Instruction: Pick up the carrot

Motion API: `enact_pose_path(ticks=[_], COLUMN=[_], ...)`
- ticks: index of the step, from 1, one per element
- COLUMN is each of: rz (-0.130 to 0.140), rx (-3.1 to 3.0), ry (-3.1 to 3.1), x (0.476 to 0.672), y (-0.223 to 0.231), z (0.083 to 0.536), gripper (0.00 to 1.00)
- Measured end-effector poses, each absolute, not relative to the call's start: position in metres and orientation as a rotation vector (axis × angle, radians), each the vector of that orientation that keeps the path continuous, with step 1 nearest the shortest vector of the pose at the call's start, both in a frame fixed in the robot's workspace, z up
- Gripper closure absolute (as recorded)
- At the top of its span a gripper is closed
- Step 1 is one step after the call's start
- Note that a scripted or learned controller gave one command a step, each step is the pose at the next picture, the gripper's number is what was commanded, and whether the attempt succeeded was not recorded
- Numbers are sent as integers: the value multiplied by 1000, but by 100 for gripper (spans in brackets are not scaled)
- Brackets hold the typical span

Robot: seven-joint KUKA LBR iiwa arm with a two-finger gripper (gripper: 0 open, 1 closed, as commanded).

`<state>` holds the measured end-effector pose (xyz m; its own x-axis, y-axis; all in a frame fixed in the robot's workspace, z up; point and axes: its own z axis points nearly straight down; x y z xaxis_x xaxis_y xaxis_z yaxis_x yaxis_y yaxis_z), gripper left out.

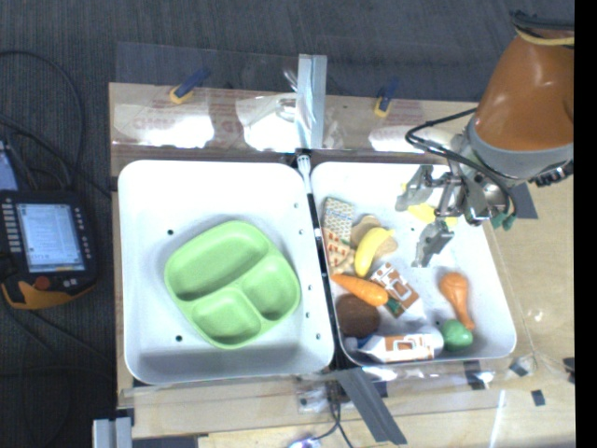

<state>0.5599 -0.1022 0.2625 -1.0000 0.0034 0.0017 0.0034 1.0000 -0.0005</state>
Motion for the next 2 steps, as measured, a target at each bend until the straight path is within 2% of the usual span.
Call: enact_pose_path(ticks=[1,2], rz=[3,-1], rx=[-109,-629], ry=[-3137,-3084], x=[522,531], y=[-212,-214], z=[244,90], gripper=[0,0])
